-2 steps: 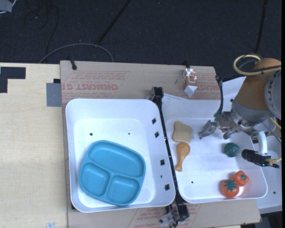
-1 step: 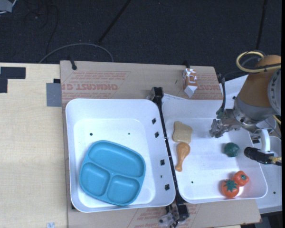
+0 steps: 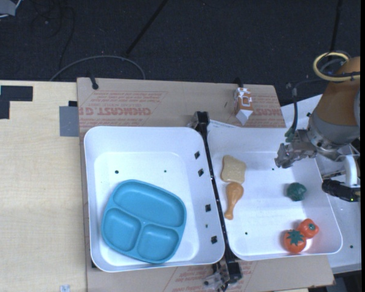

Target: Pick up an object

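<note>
The right bin (image 3: 261, 248) holds a beige bread slice (image 3: 233, 170), a tan chicken drumstick (image 3: 232, 200), a dark green round piece (image 3: 296, 191) and two red-orange tomatoes (image 3: 300, 235) at the near right corner. My gripper (image 3: 287, 154) hangs over the right bin's far right side, a little above and left of the green piece. I see nothing between its fingers.
The left bin (image 3: 109, 140) holds a blue divided plate (image 3: 145, 221). A small white and orange carton (image 3: 243, 104) stands on the cardboard behind the right bin. A black clamp bar (image 3: 210, 187) runs between the bins. Cables lie on the dark floor behind.
</note>
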